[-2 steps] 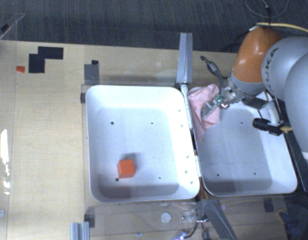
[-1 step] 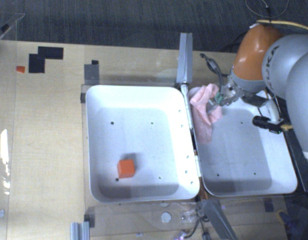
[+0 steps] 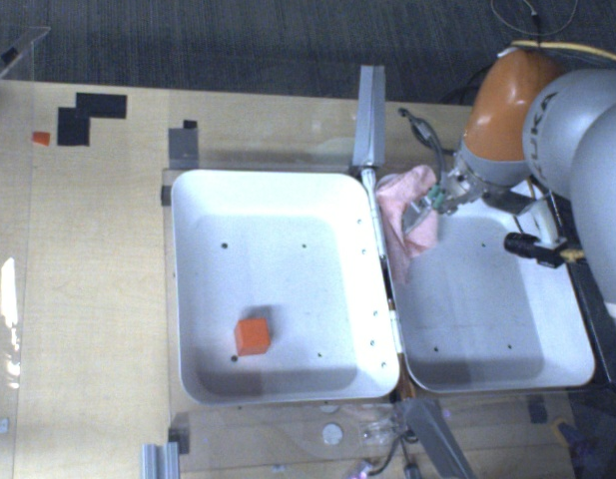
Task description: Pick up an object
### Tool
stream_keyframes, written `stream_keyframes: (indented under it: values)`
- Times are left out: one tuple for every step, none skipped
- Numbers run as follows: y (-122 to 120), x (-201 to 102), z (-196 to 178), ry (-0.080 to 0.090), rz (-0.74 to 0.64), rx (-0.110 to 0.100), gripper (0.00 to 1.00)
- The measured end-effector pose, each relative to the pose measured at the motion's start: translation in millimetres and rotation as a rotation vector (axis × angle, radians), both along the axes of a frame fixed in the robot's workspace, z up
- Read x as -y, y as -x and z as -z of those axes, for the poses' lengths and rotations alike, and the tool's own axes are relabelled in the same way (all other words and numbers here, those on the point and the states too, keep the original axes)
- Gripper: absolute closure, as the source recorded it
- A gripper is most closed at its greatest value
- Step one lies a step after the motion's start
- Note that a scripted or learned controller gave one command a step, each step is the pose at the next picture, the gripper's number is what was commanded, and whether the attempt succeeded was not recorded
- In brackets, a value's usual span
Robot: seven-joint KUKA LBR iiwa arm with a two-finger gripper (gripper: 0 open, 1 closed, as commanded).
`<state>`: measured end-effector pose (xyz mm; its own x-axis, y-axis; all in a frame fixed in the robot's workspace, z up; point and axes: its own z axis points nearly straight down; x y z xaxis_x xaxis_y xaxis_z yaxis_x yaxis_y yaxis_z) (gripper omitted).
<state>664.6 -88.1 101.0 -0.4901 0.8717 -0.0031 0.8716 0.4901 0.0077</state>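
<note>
A: Pink cloth (image 3: 402,206) is bunched in the right bin (image 3: 507,367), in its far left corner against the divider.

B: And the claw (image 3: 434,205)?

A: Right at the cloth's edge, seemingly touching the fabric. Whether it is open or closed on a fold, I cannot tell.

B: How to do it well?

A: Probably pinch a thick fold, then lift straight up, clear of the divider. An orange block (image 3: 253,336) sits in the left bin (image 3: 288,193).

Pink cloth (image 3: 405,218) soft, crumpled; bins (image 3: 278,193) smooth white plastic; bench (image 3: 88,267) matt wood.
</note>
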Motion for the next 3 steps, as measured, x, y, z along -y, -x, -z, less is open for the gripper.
stream_keyframes:
  values:
    - [0.0, 0.2, 0.1, 0.000, 0.000, 0.000, 0.00]
    - [0.1, 0.2, 0.1, 0.000, 0.000, 0.000, 0.00]
    - [0.1, 0.3, 0.1, 0.000, 0.000, 0.000, 0.00]
